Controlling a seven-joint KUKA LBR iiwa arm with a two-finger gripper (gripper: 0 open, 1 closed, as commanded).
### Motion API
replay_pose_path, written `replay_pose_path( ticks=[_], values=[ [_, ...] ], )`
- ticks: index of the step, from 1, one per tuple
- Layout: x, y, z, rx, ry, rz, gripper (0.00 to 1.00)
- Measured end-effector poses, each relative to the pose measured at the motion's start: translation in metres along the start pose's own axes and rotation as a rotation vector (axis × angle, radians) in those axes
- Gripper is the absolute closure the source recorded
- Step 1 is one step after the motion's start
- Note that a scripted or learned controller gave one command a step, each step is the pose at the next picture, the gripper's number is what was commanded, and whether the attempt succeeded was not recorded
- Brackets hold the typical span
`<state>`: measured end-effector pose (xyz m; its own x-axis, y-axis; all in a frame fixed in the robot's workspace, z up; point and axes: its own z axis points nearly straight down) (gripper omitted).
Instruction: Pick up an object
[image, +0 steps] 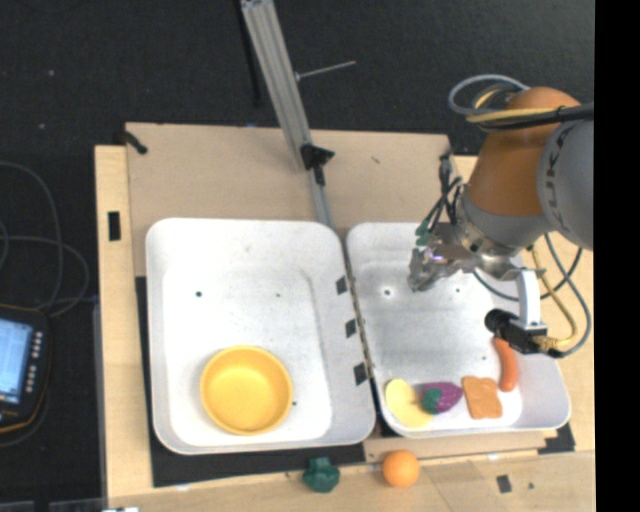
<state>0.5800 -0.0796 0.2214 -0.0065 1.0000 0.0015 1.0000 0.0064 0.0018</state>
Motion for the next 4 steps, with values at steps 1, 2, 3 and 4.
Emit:
replay_pose_path(
  ticks=[1,2,3,4],
  values=[
    [0.052,-0.010,0.006,0.001,0.000,0.000,1.00],
    [0.102,-0.017,0.011,0.001,0.000,-0.001,1.00],
    [0.147,-0.023,-0.005,-0.001,0.001,-0.001,1.00],
    [0.144,-0.023,-0.004,0.000,0.000,0.004,0.00]
  ],
)
